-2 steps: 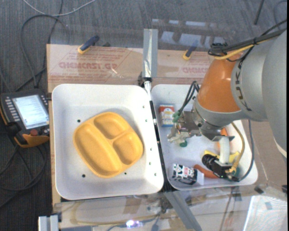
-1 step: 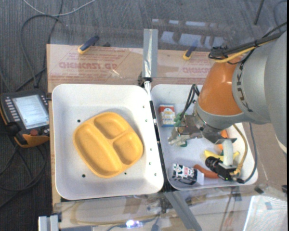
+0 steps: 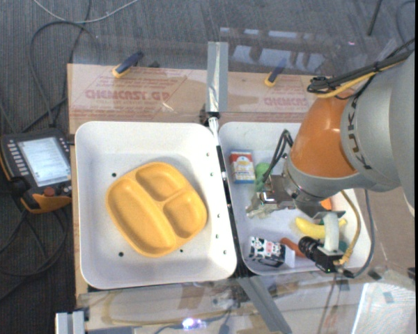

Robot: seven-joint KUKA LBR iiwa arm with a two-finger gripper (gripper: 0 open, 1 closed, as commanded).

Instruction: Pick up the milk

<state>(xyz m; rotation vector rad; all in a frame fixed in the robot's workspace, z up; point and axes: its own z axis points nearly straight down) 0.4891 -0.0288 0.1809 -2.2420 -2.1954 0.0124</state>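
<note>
The milk (image 3: 267,251) is a small carton with black and white cow patches. It lies on its side at the front left of the right bin (image 3: 230,207). My gripper (image 3: 259,206) hangs over the middle of that bin, a little behind the carton and apart from it. Nothing shows in its grasp. The orange-banded wrist (image 3: 320,152) hides the bin's back right part.
A white and blue box (image 3: 242,167) lies at the back left of the right bin, with a green item (image 3: 263,169) beside it. A yellow banana (image 3: 308,225) and small toys sit at the front right. The left bin (image 3: 90,186) holds a yellow divided plate (image 3: 157,207).
</note>
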